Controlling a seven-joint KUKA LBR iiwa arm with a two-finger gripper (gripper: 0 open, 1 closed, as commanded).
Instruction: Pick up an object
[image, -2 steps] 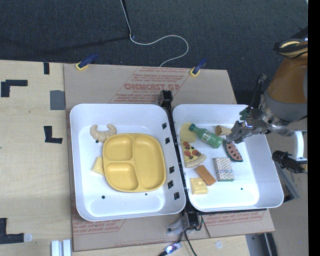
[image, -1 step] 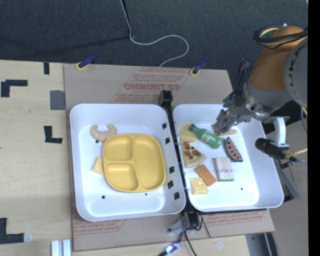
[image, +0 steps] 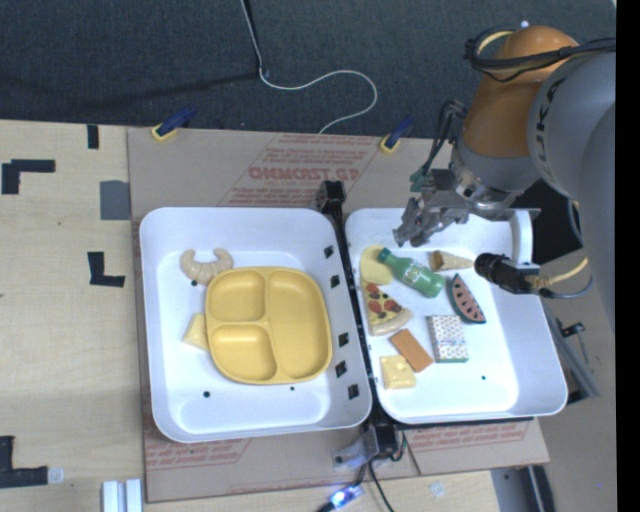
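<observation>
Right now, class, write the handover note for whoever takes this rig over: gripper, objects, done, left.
Gripper: above the right bin's far left corner, holding nothing visible.
Right bin: green bottle, pizza slice, watermelon slice, other toy foods.
Left bin: yellow divided plate, croissant.
Done: nothing picked.
Left: grasp and lift one object; the bottle lies nearest.

Right bin (image: 500, 395): seven loose items. A green bottle (image: 411, 274) is laid on its side near the far left corner, over a pale yellow piece (image: 373, 267). A small wedge (image: 451, 261), possibly cake, is seen just right of the bottle. A watermelon slice (image: 467, 299) is placed toward the right edge. A pizza slice (image: 384, 307) is set against the left edge. Toward the near edge, a brown cracker (image: 411, 349), a yellow cheese block (image: 397, 372) and a patterned packet (image: 448, 338) are grouped.
</observation>
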